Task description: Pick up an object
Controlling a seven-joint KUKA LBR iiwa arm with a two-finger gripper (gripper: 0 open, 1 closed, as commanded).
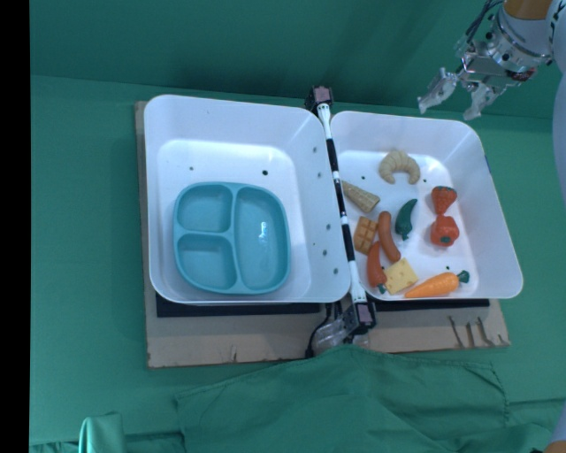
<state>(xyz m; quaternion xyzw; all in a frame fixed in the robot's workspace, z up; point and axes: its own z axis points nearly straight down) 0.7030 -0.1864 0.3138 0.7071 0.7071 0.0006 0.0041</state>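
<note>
My gripper point(453, 95) hangs up top right, above the far rim of the right bin point(498, 232), fingers spread open w/ nothing btwn them. Orange band of my arm point(531, 9) shows at the top edge.

Right bin holds the food items, all apart from my gripper:
- croissant point(400, 165) near the far side, closest to me
- red strawberry point(444, 198) at right, tomato point(445, 231) just below it, the two touching or nearly so
- dark green pepper point(405, 218) mid-bin
- cone point(359, 195) by the left wall, waffle point(365, 234) just below it
- 2 sausages: one point(388, 235) beside the waffle, other point(376, 266) lower, next to the cheese point(401, 276)
- carrot point(437, 285) along the near side, right of the cheese

Left bin point(230, 119) has a blue tray point(232, 237) w/ 3 compartments, lying flat.

Black-and-white bar point(339, 199) runs btwn the 2 bins. Both bins sit on a cardboard sheet point(230, 349) over green cloth point(80, 221).
</note>
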